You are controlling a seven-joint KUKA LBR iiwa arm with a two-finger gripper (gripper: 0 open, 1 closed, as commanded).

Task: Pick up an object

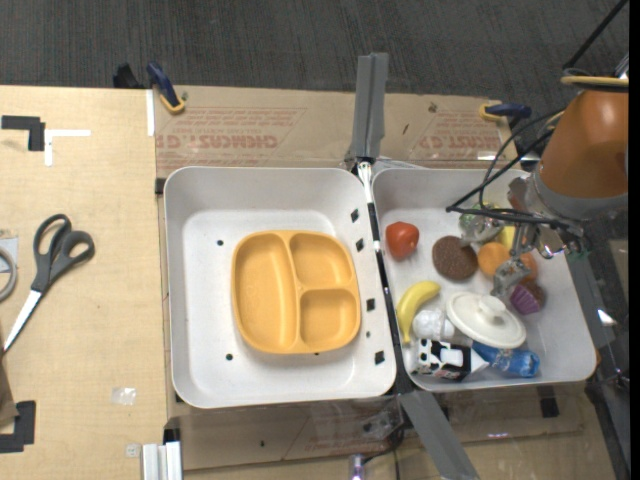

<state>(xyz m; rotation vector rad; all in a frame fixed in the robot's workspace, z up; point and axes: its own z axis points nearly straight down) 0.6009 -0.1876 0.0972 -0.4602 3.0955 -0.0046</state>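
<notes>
The right bin (585, 358) holds a heap of toy items: a red tomato (402, 238), a brown disc (455, 258), an orange fruit (493, 258), a yellow banana (415, 303), a white lid with a knob (485, 320), a purple piece (527, 296), a black-and-white cow-patterned item (443, 360) and a blue item (515, 364). My gripper (518, 256) hangs low over the bin's far right part, just above the orange fruit and the purple piece. The arm's orange band (595, 143) rises above it and hides the bin's far right corner.
The left bin (190, 298) holds an orange divided plate (297, 291). Scissors (45, 268) lie on the wooden bench to the left. A grey post (370, 108) stands between the bins at the back. Cables run along the arm at the right.
</notes>
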